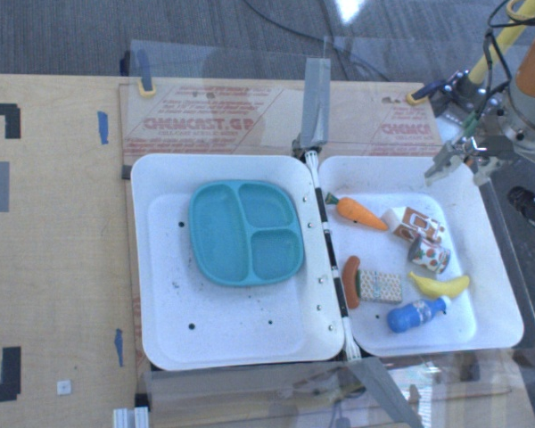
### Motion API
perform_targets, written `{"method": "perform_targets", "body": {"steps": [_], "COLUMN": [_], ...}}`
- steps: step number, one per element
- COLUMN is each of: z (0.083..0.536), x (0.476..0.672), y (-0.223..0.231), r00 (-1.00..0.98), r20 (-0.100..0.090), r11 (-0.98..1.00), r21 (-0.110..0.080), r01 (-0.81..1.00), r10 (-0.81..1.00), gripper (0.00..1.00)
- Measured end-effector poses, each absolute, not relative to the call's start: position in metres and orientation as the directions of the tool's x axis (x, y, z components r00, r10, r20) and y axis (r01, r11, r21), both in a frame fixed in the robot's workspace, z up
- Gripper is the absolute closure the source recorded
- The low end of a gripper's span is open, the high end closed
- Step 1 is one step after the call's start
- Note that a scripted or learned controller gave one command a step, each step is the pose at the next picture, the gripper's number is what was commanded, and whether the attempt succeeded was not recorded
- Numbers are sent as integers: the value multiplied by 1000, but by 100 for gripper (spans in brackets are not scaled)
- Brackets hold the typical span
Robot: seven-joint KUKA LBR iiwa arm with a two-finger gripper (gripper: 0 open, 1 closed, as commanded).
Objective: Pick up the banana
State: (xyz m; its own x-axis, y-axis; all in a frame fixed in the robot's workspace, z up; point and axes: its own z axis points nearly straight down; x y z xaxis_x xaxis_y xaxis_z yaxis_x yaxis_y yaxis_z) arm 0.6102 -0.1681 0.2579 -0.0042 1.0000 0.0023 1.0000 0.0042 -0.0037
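Observation:
The yellow banana [440,284] lies in the right bin [495,266], near its front right, just above a blue bottle [416,314]. My gripper [456,173] hangs over the bin's back right corner, well behind the banana and apart from it. Its two fingers are spread open and nothing is between them.
Also in the right bin are an orange carrot [359,212], a small brown-and-white carton [416,226], a patterned cup [428,257], a speckled block [380,285] and a red sausage [350,281]. A teal divided plate [246,232] sits in the left bin [160,283].

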Motion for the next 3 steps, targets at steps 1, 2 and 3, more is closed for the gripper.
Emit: {"method": "perform_targets", "body": {"steps": [1,2,3], "z": [108,88,98], "x": [582,552,552], "y": [-178,-183,-186], "r00": [27,133,136], "r20": [1,4,3], "r11": [-27,-133,-136], "r21": [-1,4,5], "r01": [1000,991,991], "r10": [1000,991,991], "gripper": [0,0,100]}}
